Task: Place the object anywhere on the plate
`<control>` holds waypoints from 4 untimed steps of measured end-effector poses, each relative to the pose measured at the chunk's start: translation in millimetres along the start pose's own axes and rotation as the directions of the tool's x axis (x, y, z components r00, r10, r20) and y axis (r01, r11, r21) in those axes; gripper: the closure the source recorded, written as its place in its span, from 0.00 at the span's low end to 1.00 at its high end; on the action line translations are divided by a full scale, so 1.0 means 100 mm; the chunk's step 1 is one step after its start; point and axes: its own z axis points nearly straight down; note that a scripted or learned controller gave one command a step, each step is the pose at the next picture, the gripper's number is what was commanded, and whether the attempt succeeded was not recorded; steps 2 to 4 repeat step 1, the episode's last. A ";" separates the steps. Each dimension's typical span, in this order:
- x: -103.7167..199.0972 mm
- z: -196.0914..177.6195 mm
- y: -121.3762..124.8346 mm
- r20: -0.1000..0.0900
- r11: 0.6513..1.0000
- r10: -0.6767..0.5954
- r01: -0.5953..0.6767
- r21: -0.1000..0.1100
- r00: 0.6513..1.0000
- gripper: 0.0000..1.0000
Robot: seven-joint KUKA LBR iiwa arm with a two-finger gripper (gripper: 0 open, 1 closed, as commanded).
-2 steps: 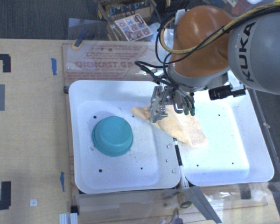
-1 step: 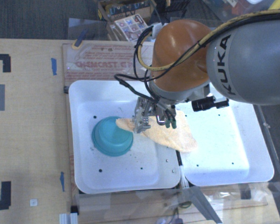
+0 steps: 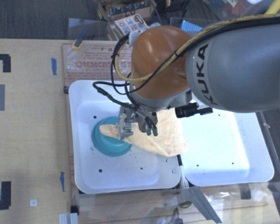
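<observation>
The gripper [image 3: 137,126] hangs over the left bin [image 3: 84,171], its fingers apart and pointing down at the cloth [image 3: 165,134]; nothing shows between them. The cloth, pale yellow and crumpled, spreads toward 3 o'clock, its 9 o'clock edge draped over the teal plate [image 3: 109,143]. If the gripper closes on a thin fold, the cloth may slip free or drag the light plate along with it.

Grey KUKA arm [image 3: 238,64] — black lettering, orange band [image 3: 156,62], looping black and yellow cables [image 3: 119,62] — ends in metal fingers [image 3: 126,125].
</observation>
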 end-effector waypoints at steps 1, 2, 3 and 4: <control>0.00 0.00 0.00 0.001 1.000 0.000 0.000 0.000 1.000 0.00; 0.00 0.00 0.00 0.001 1.000 0.000 0.000 0.000 1.000 0.00; 0.00 0.00 0.00 0.001 1.000 0.000 0.000 0.000 1.000 0.00; 0.00 0.00 0.00 0.001 1.000 0.000 0.000 0.000 1.000 0.00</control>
